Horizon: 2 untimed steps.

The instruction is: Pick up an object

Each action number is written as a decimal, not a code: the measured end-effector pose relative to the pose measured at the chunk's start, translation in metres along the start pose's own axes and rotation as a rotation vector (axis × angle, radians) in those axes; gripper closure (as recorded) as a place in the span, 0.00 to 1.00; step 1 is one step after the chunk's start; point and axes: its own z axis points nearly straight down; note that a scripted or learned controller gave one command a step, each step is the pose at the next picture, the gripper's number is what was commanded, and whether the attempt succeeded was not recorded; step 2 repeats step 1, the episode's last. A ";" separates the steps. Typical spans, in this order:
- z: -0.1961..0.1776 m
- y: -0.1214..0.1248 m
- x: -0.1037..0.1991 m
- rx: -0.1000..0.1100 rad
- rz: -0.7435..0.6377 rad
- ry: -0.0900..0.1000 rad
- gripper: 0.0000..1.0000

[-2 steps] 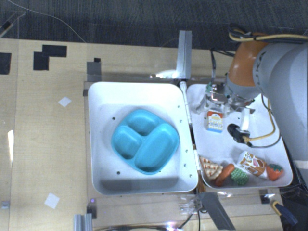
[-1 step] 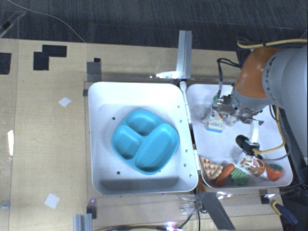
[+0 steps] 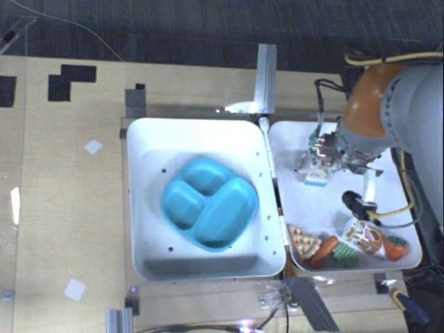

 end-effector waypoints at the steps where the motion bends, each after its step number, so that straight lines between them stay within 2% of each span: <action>1: -0.105 -0.030 0.048 0.010 -0.023 0.002 1.00; 2: -0.105 -0.030 0.048 0.010 -0.023 0.002 1.00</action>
